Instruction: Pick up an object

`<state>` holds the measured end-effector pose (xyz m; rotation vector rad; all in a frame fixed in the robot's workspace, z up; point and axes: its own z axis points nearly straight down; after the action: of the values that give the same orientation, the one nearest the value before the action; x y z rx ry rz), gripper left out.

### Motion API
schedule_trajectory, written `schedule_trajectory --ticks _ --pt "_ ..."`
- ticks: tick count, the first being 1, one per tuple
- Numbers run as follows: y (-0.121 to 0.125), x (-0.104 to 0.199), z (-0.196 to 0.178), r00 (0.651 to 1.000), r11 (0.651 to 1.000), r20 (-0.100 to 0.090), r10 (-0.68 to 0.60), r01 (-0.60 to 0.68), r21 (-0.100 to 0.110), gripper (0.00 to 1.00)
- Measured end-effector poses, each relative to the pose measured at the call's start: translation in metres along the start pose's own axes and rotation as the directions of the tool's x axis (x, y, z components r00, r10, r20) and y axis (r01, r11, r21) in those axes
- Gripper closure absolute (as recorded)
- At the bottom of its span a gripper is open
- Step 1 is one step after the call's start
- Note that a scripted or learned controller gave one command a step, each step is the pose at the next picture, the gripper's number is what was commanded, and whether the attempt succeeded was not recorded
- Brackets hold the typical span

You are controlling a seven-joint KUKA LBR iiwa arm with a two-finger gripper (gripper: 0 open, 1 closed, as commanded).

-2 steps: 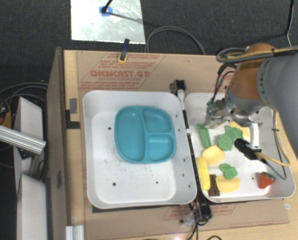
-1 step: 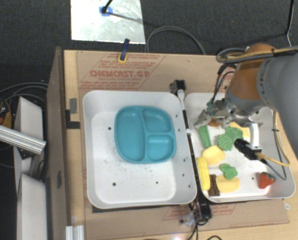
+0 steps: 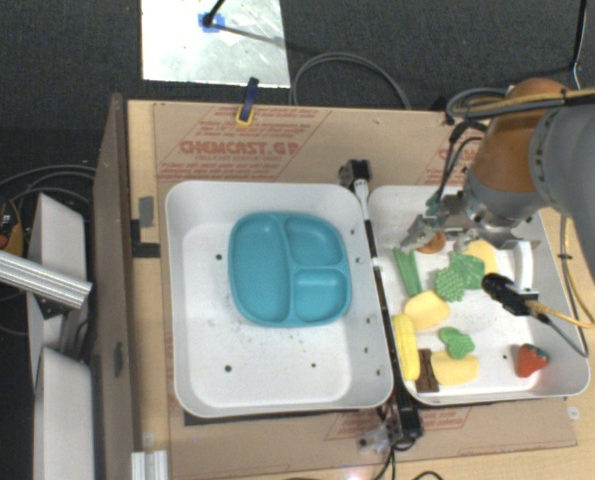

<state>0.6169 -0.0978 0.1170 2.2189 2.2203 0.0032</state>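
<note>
Plate in left bin; food in right bin.

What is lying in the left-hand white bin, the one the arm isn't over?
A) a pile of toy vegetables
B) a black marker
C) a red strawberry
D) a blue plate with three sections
D: the left bin holds a blue divided plate with three compartments, while the toy foods, such as the red strawberry, lie in the right bin under the arm.

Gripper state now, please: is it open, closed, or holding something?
Gripper: low in the right bin, beside a small orange item; open or shut cannot be told.
</note>
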Motion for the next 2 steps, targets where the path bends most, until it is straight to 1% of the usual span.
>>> schedule_trajectory --ticks 1,2 --pt "-0.032 0.013 0.009 1.0 1.0 -0.001 0.0 0.0 0.006 0.0" --pt "-0.111 -0.006 0.026 1.0 1.0 0.008 0.001 -0.001 -0.023 0.0"
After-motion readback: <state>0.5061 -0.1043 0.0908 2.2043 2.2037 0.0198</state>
